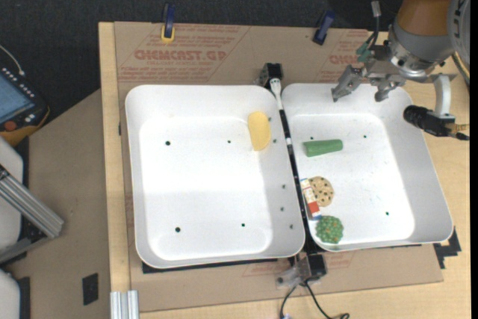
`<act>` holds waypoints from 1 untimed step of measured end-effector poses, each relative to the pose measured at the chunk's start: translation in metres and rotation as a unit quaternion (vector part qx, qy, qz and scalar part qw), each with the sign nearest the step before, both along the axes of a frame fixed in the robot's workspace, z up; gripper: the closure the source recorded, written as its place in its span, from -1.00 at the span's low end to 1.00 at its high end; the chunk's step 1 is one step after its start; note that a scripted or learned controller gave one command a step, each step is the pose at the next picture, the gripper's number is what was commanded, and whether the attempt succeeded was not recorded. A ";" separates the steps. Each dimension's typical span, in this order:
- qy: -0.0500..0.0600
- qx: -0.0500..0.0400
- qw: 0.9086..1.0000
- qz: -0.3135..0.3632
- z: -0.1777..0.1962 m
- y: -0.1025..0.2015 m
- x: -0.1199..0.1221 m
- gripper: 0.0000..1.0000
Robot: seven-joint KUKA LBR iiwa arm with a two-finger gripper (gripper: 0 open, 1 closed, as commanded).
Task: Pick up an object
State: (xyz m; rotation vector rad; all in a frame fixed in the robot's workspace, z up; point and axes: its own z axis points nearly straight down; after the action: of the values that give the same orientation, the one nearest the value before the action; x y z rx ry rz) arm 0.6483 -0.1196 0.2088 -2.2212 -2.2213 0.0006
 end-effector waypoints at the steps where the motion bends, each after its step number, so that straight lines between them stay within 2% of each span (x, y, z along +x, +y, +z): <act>1: -0.002 0.000 1.000 0.000 0.011 0.000 0.001 1.00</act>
State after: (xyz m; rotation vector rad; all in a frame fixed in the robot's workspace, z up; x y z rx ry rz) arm 0.6491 -0.1194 0.2198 -2.2221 -2.2244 -0.0024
